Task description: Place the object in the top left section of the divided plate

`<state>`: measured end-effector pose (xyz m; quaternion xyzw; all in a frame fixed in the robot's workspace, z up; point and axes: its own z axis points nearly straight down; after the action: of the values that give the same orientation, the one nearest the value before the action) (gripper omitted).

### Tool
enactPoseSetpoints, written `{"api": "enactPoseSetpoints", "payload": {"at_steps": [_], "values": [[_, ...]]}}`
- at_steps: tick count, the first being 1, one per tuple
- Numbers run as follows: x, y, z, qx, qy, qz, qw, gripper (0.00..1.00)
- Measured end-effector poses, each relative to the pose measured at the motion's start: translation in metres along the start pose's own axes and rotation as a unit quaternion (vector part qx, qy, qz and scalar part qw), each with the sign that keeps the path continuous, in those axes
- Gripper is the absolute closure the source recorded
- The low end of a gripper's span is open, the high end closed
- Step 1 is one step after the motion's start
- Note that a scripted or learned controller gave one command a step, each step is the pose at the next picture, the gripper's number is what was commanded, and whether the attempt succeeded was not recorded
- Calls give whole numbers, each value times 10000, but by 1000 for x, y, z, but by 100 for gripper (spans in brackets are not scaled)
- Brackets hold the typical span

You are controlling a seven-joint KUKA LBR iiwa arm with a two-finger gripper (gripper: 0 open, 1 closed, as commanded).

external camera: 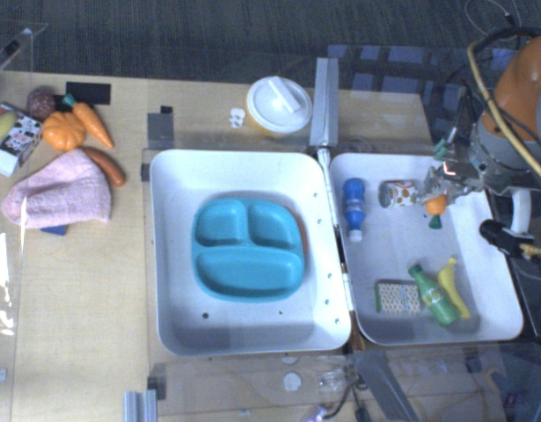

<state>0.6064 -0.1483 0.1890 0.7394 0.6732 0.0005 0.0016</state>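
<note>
No legible text or labels.

You have two white bins (164, 236) on the bench, and the left one holds one blue divided plate (249, 246). In the right bin, count one blue bottle (354, 205), one small can (397, 192), one small orange object (436, 206), one green bottle (434, 296), one banana (454, 287) and one patterned sponge (398, 297). Far left on the bench lie one pink cloth (59, 192), two carrots (94, 123) and one small pumpkin (62, 131), with one white lid (281, 102) beyond the bins.

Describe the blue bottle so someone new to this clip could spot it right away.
Look in the right bin, along its left wall. The blue bottle lies there lengthwise, white cap toward the bench's front. It is the only blue item in that bin; the green bottle sits far off, lower right.
</note>
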Motion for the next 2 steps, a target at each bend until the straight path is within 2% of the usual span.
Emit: {"api": "enactPoseSetpoints", "payload": {"at_steps": [1, 2], "values": [[68, 52, 34, 4, 8, -705, 9975, 100], [144, 33, 3, -5, 11, -38, 10000, 100]]}}
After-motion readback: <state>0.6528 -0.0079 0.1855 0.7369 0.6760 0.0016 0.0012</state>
